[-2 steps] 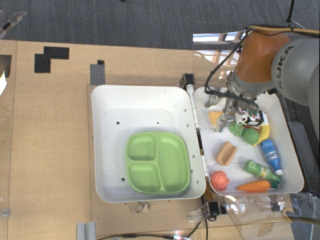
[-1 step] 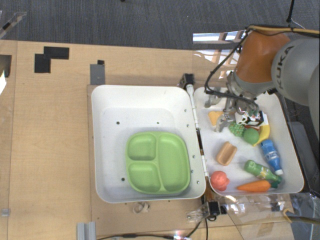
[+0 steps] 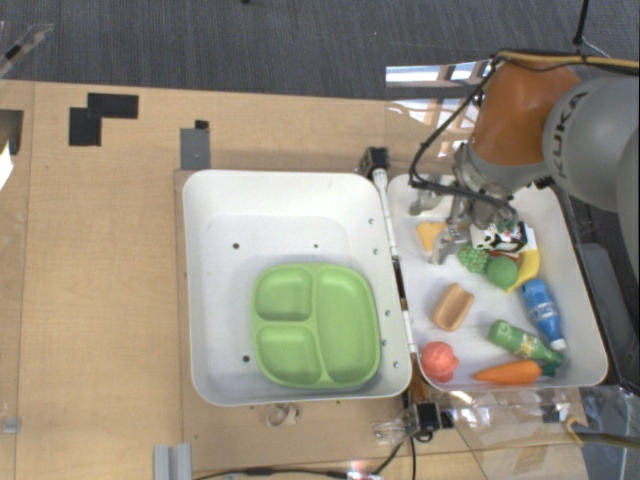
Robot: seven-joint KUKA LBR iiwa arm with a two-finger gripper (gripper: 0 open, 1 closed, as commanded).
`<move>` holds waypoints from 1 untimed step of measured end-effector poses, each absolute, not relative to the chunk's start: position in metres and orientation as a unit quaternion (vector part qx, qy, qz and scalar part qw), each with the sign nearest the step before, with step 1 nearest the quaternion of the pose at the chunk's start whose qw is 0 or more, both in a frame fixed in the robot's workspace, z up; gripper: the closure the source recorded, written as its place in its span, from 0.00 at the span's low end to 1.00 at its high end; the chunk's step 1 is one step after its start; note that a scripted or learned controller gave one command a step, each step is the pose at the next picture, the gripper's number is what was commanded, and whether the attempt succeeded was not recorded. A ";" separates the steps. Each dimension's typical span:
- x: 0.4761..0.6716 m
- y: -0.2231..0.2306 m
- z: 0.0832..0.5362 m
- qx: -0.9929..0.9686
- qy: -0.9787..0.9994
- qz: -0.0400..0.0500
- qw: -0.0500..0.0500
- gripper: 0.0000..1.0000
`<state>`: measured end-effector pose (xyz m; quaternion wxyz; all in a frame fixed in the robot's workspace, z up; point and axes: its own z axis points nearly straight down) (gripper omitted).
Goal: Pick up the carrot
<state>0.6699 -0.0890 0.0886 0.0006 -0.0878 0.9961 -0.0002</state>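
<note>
Carrot (image 3: 508, 373), a smooth orange tapered toy with its thin tip pointing left, lies flat at the lower edge of the right bin (image 3: 590, 308), in the lower right of the frame. Just above it and touching or nearly so is a green bottle (image 3: 522, 341), cylindrical and glossy, lying at a slant. To the carrot's left sits a round red ball-like fruit (image 3: 439, 360), near the bin's lower left corner. Above that fruit lies a tan, rounded bun (image 3: 452, 306). A blue bottle (image 3: 541, 310) lies near the bin's right wall, and above it a yellow piece (image 3: 527, 266) and a bumpy green lump (image 3: 487, 264) crowd together beside a black-and-white patterned item (image 3: 502, 236). A small yellow wedge (image 3: 430, 235) rests near the bin's upper left. The pincer (image 3: 447, 245) hangs over this upper cluster, well apart from the carrot; its metal fingers point down close to the wedge and the green lump, and how wide they stand cannot be told. The arm (image 3: 530, 118), grey with a glossy orange band, fills the upper right. The left bin (image 3: 230, 218), a shallow white plastic tub with rounded corners, holds a pale green divided plate (image 3: 317, 325) with three compartments. Both bins rest on a light wooden tabletop (image 3: 90, 298).
</note>
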 end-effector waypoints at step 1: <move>0.670 -0.089 0.089 -0.088 0.996 0.000 0.001 0.00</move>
